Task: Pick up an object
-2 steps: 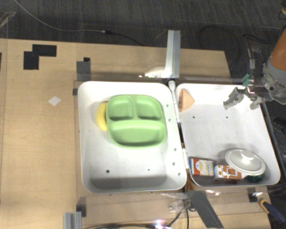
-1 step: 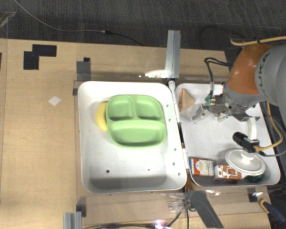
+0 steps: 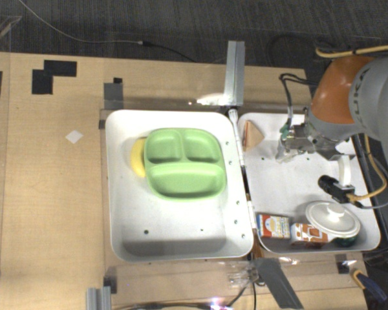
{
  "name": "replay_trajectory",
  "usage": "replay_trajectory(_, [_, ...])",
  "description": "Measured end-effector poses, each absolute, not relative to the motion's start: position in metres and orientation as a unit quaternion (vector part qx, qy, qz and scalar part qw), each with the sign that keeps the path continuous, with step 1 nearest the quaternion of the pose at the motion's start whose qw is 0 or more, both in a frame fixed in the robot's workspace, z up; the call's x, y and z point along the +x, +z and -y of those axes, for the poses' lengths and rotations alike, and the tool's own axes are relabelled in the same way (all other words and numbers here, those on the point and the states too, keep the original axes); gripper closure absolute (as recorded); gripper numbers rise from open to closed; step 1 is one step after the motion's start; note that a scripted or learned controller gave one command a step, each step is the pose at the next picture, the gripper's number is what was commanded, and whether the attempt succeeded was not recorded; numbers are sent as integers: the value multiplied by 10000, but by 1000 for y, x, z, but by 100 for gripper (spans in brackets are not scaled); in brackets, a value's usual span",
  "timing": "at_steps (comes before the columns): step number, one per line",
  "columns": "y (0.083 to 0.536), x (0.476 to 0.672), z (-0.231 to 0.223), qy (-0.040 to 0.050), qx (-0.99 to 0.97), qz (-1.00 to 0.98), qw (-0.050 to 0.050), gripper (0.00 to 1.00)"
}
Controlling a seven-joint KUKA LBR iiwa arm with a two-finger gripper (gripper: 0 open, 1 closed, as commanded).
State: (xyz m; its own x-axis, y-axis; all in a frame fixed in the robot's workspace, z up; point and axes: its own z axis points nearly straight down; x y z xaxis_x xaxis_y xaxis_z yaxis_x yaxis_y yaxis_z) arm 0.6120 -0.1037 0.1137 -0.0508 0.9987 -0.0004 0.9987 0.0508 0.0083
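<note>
Camera view: pick not yet made, gripper [image 3: 290, 148] low in the right bin [image 3: 271, 192].
I can't tell its grip state; nothing visibly held. Carton [image 3: 291, 230] and lid [image 3: 332, 219] lie near; green tray [image 3: 183, 162] left.

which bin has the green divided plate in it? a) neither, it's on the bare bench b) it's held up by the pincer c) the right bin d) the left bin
d, since the green divided plate lies flat in the left bin, partly over a yellow object, while the pincer is over the right bin.
</note>
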Motion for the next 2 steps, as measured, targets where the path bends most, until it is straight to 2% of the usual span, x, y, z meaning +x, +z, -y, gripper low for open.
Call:
replay_trajectory(1, [186,579,24,19,7321,-6812,13,100])
replay_trajectory(2, [286,532,-5,20,7509,-6604,15,100])
